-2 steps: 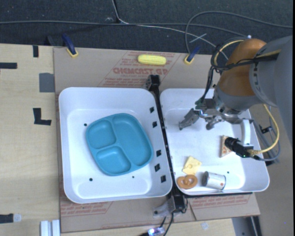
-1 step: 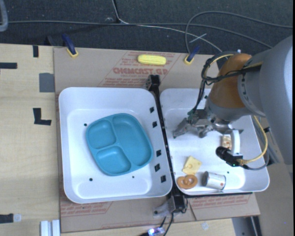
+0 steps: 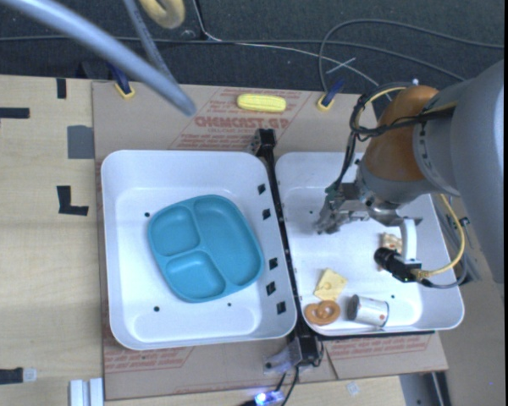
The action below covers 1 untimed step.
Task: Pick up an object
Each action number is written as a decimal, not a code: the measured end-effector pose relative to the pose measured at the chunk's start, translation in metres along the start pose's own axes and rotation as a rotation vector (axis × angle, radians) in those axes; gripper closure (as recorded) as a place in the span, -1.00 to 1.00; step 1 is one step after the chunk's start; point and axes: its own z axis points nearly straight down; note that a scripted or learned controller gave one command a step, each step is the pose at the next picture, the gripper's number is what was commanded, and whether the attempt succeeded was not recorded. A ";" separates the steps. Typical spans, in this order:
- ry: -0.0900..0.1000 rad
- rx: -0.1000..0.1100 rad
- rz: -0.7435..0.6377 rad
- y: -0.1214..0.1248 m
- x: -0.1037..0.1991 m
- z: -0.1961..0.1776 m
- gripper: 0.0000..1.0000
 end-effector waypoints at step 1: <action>0.000 -0.007 0.001 -0.005 0.007 -0.058 1.00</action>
